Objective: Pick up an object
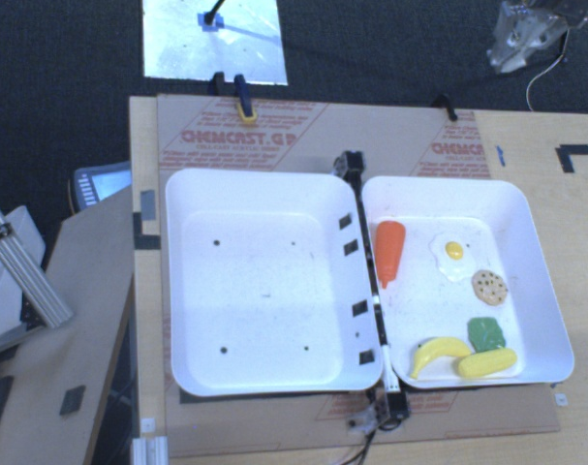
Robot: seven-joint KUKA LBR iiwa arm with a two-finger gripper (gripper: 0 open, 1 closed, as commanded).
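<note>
While the pincer [522, 39] is hanging well beyond the bench [526, 143], touching nothing, its opening too blurred to tell, the toy carrot [388, 251] is lying in the right bin [541, 250].

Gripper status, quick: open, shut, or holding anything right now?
Gripper: cannot be told; it sits at the top right of the view, off the bench and well away from both bins, with nothing visibly held.
</note>
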